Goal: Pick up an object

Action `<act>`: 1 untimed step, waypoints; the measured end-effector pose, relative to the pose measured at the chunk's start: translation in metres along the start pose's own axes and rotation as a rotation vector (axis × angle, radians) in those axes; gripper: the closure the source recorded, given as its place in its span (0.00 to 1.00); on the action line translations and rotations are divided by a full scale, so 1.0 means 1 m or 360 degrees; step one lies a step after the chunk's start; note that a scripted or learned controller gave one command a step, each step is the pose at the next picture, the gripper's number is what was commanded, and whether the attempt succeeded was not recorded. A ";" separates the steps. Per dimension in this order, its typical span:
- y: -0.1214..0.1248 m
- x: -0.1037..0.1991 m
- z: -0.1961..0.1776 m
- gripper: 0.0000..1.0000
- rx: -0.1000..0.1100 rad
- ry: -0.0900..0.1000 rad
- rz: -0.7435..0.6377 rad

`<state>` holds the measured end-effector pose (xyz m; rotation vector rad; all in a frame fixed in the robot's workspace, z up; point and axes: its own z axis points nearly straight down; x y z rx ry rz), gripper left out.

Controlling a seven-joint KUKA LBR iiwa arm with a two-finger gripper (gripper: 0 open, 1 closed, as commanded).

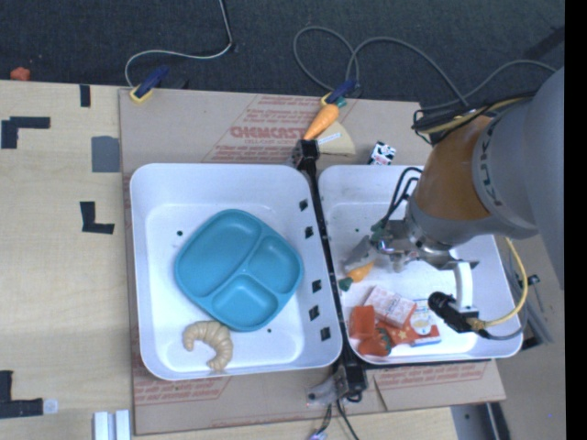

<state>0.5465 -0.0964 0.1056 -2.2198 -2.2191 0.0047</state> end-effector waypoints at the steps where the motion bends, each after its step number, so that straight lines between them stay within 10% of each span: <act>1: 0.011 0.000 0.020 0.00 -0.0004 0.0001 0.0000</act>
